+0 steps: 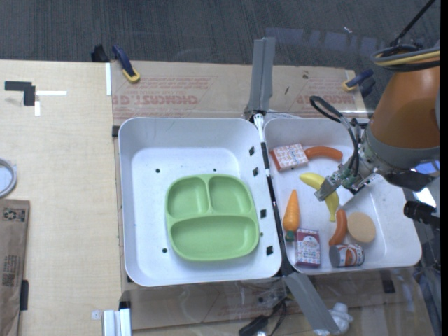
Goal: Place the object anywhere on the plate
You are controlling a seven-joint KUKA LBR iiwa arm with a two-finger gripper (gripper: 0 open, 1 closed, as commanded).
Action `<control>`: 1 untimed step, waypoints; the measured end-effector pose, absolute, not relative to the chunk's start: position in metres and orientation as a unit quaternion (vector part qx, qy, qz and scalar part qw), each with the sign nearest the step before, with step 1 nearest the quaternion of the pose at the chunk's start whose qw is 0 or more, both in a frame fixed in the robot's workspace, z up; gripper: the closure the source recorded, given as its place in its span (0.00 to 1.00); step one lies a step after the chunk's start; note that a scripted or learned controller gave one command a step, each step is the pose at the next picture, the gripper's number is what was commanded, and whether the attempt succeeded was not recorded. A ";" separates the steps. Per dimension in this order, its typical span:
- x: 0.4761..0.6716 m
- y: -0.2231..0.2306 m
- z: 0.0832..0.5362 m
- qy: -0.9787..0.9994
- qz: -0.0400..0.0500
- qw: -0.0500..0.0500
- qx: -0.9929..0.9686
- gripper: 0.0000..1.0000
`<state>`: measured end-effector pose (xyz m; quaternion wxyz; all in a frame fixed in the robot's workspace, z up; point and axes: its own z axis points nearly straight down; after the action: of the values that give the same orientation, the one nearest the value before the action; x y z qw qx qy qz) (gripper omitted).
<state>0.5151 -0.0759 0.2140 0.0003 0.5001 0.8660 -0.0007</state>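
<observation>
**Gripper over the banana, right bin**

Your gripper (pixel 329 189) sits low in the right bin (pixel 392 257), right at the yellow banana (pixel 323 187); you cannot tell from this angle whether it is released or clenched, or whether the banana is between its tips.

Nearest you in that bin: a red-and-white carton (pixel 307 248), a small can (pixel 347 256), a tan round piece (pixel 361 227) and a sausage (pixel 339 227) just beside it. The carrot (pixel 291 211) stands along the left wall. Farther back lie a red snack packet (pixel 289 157) and a second sausage (pixel 323 152).

In the left bin (pixel 140 187), the green plate (pixel 212 217) lies flat, three compartments, well apart from the banana.

Beyond both bins, the tabletop (pixel 56 159) carries cardboard (pixel 189 89) held by clamps.
</observation>
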 end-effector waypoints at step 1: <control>0.552 -0.011 0.243 0.908 0.000 0.001 0.418 1.00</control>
<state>0.5520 -0.0110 0.2430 0.0006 0.4182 0.9084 -0.0004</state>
